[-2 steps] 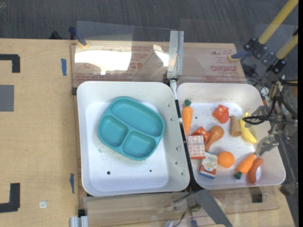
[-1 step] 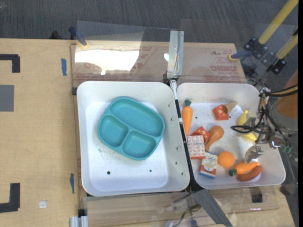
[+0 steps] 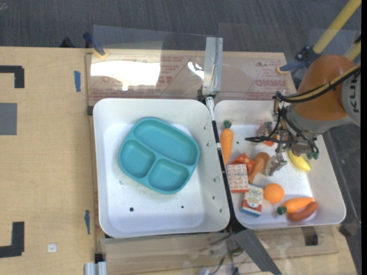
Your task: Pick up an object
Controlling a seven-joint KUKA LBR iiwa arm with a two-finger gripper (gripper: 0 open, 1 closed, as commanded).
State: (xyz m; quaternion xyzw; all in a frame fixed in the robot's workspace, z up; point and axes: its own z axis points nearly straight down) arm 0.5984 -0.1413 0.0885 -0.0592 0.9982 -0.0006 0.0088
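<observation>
A wooden desk [image 3: 40, 171] carries 2 shallow white bins side by side, seen from above at a slant. The left bin [image 3: 109, 211] holds 1 teal plate [image 3: 159, 154] with 3 compartments, lying near its middle. The right bin [image 3: 330, 202] holds a scatter of small toy foods.

The grey arm [image 3: 330, 90], with its orange band, reaches in from the right and hangs over the upper middle of the right bin. Its gripper [image 3: 278, 153] points down among cables. Whether the fingers are wide or narrow cannot be told at this size, and nothing shows between them.

Around the gripper, from larger to smaller: an orange carrot [image 3: 226, 144] lies by the bin's left wall, its long axis running up and down the view, green top at the far end, well to the left of the gripper. A second carrot [image 3: 298, 204] lies near the front right corner, its long axis roughly left to right. A white and red carton [image 3: 237, 177] and a smaller carton [image 3: 252, 200] sit toward the front left. A brown sausage-like piece [image 3: 259, 164] lies just left of and below the gripper, tilted. A yellow banana [image 3: 300, 161] sits just to its right. An orange ball [image 3: 274, 192] rests in front.

The brown piece and the banana appear the nearest candidates, 1 on each side of the gripper.
</observation>
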